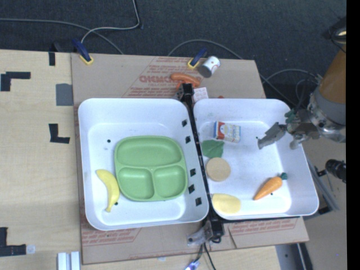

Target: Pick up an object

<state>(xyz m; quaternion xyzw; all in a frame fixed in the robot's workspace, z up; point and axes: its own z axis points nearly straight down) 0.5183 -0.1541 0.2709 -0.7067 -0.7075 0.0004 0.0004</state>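
A single fixed camera is mounted above the desk and looks down at a slant, from far enough to frame the left bin and the right bin whole. Dark floor fills the top of the frame. The arm enters at the frame's right edge.

Orange carrot lying tilted, right bin, near front wall; stalk apparently green.

A brown cardboard sheet underlies two shallow white plastic bins; blue-and-yellow clamps grip its far edge.
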